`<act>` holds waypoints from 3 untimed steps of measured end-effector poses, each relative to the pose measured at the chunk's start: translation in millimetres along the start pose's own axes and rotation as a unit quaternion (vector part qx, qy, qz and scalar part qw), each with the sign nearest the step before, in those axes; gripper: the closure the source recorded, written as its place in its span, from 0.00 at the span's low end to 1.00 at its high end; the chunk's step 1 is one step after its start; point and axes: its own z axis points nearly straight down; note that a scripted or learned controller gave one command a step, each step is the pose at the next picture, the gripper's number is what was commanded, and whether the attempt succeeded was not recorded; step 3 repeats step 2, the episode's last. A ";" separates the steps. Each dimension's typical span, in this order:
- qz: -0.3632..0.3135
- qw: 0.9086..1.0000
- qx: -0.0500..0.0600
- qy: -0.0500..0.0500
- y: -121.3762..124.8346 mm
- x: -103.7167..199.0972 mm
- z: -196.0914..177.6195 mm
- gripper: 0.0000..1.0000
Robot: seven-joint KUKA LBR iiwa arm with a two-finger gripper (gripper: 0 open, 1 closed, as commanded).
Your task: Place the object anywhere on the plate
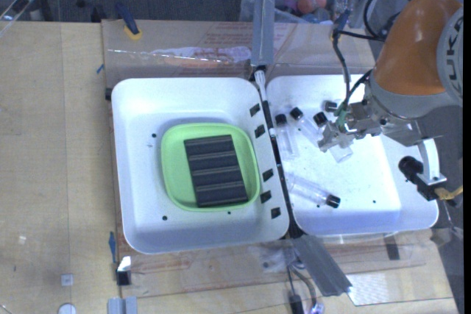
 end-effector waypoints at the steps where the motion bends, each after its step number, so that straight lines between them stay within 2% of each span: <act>1: -0.077 0.997 -0.001 -0.001 75.5 -13.0 35.4 1.00; 2: -0.078 0.997 -0.001 -0.001 75.6 -12.8 35.1 0.00; 3: -0.078 0.997 -0.001 -0.001 75.6 -12.8 35.1 0.00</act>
